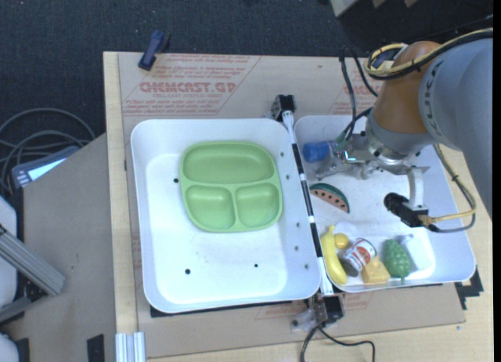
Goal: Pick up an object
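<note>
- A shallow white plastic bin (156, 219) on the left of the bench, holding a pale green divided plate (232, 185) with one long compartment at the top and two smaller ones below it.
- A second shallow white bin (458, 255) on the right, touching the first along a black clamped seam (301, 188).
- A light wooden bench top (125, 196) under both bins, with red printed lettering (188, 86) along its far part.
- A small blue clip-like object (153, 49) at the bench's far left corner.
- Dark carpet (70, 31) around the bench, with grey looped cables (35, 145) lying at the left.
</note>
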Available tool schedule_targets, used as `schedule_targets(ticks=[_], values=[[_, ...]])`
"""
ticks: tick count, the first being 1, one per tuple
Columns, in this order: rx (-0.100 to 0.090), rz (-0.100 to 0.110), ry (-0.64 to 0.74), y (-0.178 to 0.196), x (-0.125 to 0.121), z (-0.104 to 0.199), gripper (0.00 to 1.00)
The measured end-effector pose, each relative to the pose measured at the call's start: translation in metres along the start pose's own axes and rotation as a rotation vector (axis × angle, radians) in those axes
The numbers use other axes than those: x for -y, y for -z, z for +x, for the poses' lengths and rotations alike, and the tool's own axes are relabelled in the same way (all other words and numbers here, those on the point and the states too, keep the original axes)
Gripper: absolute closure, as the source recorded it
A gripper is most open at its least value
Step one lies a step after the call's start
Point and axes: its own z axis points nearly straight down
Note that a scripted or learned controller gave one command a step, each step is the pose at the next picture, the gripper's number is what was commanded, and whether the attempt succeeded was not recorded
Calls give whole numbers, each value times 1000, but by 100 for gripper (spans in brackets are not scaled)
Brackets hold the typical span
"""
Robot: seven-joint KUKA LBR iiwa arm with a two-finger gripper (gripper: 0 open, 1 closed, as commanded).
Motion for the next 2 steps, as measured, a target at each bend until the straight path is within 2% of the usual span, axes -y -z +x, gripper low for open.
schedule_targets(ticks=[1,2], values=[[-4,10,-1,-3,42,-7,0],[-4,10,-1,-3,68,-1,0]])
